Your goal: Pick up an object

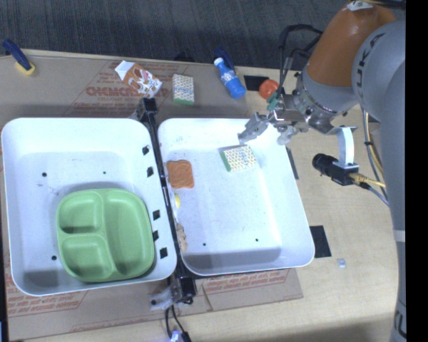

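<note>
In the right bin [271, 219], a small checkered green-and-white pad [240, 158] lies flat near the back. An orange-brown piece shaped like a slice of toast [180, 174] rests by the bin's left wall, with a small yellow item [176, 200] just in front of it. My gripper [265, 127] hangs over the back right of this bin, just above and to the right of the checkered pad. Its fingers [252, 130] are spread apart, and nothing sits between them.
A green divided tray [105, 234] fills the front of the left bin [28, 155]. Behind the bins on the cardboard lie a snack packet [138, 79], a small checkered block [182, 89], a blue bottle [230, 78] and an orange ball [269, 88].
</note>
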